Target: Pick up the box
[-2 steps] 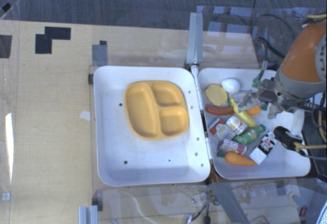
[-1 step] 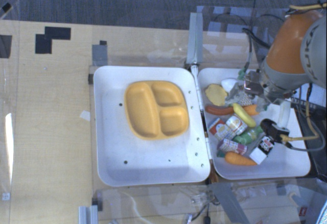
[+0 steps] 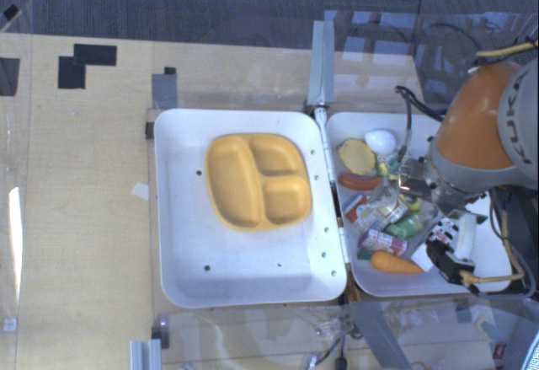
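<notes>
The tool (image 3: 410,183) reaches down into the right bin (image 3: 488,263) from the right, under the arm's orange band; whether it is wide or narrow cannot be told. Just below and left of it lies the box (image 3: 383,241), amid clutter, with a carrot (image 3: 394,263) beneath. Farther left, the left bin (image 3: 181,217) holds a yellow divided tray (image 3: 257,180).
</notes>
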Robot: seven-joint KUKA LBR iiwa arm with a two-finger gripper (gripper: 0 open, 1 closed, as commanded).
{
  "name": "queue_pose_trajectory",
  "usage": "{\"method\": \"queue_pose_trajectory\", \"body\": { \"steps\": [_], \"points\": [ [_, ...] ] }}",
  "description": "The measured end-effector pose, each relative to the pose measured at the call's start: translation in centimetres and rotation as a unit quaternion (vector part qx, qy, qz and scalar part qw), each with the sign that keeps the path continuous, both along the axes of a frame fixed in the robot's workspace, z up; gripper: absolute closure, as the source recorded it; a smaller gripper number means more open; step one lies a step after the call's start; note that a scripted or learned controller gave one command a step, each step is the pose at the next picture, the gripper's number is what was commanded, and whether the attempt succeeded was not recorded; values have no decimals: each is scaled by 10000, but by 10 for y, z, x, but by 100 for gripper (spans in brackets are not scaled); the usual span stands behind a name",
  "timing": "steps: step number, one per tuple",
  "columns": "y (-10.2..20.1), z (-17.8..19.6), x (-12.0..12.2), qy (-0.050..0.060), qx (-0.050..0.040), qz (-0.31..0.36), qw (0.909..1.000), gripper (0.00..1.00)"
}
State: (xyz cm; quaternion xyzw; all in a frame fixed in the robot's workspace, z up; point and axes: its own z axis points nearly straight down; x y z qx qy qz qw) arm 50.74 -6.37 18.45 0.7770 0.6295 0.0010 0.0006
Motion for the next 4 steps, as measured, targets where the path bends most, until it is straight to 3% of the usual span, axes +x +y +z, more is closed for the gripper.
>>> {"method": "queue_pose_trajectory", "body": {
  "steps": [1,2,3,4],
  "points": [
    [-34,-78,-7,-92,-15,-74,9999,0],
    [-33,-91,2,-85,13,262,9996,0],
    [-31,-76,7,-160,16,280,9995,100],
    [-32,-76,7,-159,10,274,9995,0]
  ]
}}
